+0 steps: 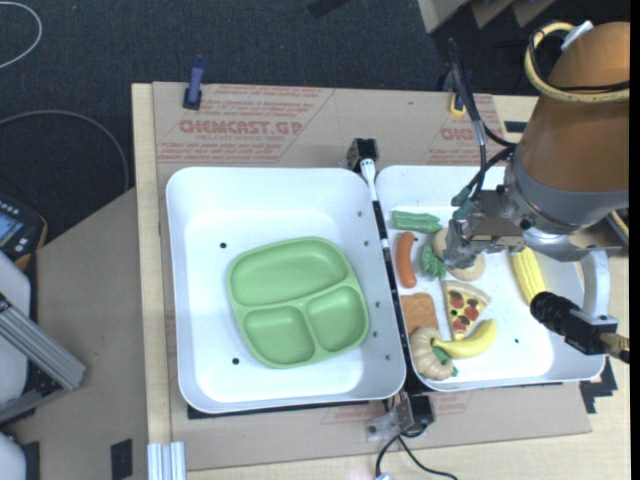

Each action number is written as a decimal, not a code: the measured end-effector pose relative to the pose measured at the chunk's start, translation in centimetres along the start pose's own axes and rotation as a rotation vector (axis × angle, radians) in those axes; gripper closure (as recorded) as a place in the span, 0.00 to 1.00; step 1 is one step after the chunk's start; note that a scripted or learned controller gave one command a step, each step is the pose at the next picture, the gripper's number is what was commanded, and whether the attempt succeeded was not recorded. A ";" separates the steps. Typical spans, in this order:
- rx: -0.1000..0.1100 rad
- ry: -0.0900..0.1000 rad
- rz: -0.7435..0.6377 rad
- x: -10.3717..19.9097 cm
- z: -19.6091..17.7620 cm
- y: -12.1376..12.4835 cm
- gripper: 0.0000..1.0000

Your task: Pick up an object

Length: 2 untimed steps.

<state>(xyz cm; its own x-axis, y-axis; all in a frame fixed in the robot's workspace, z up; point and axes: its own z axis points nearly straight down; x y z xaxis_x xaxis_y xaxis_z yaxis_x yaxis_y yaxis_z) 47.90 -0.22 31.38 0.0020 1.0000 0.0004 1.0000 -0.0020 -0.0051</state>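
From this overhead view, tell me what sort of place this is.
Probably a robotics lab's pick-and-place test bench, not a kitchen. A grey arm reaches over two white bins; the food in the right one is toy-like, such as a pizza slice and corn; loose cables trail on the floor.

Left bin: open floor all around the green divided plate at its middle. Right bin is crowded: hot dog, pizza slice, banana and corn cob packed close, the arm looming over its upper right. Bare floor at lower right.
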 end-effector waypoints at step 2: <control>-0.013 0.000 -0.004 1.6 -12.4 -0.1 1.00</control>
